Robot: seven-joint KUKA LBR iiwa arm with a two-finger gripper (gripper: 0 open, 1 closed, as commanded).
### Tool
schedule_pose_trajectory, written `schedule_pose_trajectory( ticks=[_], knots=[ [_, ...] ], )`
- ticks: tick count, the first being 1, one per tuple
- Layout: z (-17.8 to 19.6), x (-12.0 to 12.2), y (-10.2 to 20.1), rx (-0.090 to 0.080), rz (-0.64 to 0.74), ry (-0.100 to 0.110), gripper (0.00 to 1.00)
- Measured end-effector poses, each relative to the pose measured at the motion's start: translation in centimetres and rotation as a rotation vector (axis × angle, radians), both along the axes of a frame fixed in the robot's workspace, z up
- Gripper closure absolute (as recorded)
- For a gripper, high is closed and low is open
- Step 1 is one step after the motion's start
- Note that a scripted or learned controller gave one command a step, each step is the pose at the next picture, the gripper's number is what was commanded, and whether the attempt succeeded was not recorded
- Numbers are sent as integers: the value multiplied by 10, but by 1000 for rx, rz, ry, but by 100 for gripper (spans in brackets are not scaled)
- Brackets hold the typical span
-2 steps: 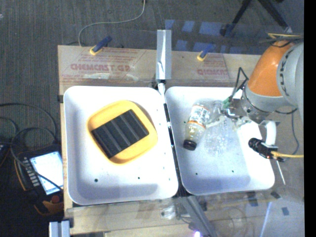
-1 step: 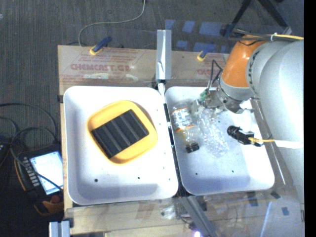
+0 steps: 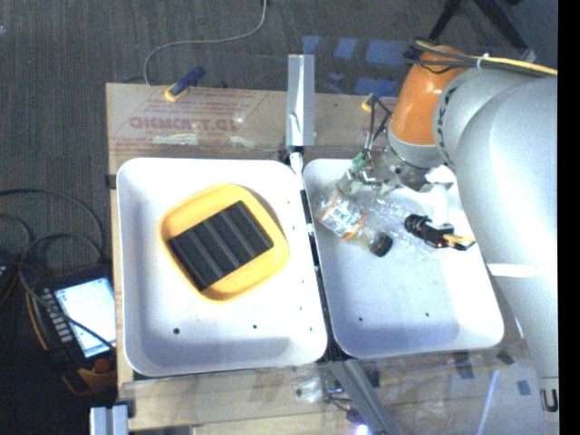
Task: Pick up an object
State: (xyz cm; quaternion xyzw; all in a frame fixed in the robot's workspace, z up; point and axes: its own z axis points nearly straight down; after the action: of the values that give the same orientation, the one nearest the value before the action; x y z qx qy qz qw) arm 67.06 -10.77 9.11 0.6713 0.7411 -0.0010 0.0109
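Single fixed camera above the pale wooden bench (image 3: 181, 120), looking down at a slant. The shallow white plastic left bin (image 3: 131, 270) and matching right bin (image 3: 417, 306) sit mid-frame, fairly near. Bench's far edge runs along the top; dark grey carpet (image 3: 91, 25) lies beyond and at left. Bulky grey robot arm (image 3: 507, 152) enters from the right, close to the lens.

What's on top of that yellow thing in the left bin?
A black ribbed panel lies on the yellow tray in the left bin, covering its middle. The yellow rim shows all around it. Whatever is under the panel is hidden.
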Motion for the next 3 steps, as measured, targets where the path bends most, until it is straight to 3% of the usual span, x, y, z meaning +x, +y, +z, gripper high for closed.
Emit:
schedule_pose_trajectory(
  ticks=[1,2,3],
  knots=[
    [1,-28,-12,-1,71,2,0],
    [23,-45,-62,14,-64,15,0],
    [0,-46,-56,9,-16,5,0]
  ],
)
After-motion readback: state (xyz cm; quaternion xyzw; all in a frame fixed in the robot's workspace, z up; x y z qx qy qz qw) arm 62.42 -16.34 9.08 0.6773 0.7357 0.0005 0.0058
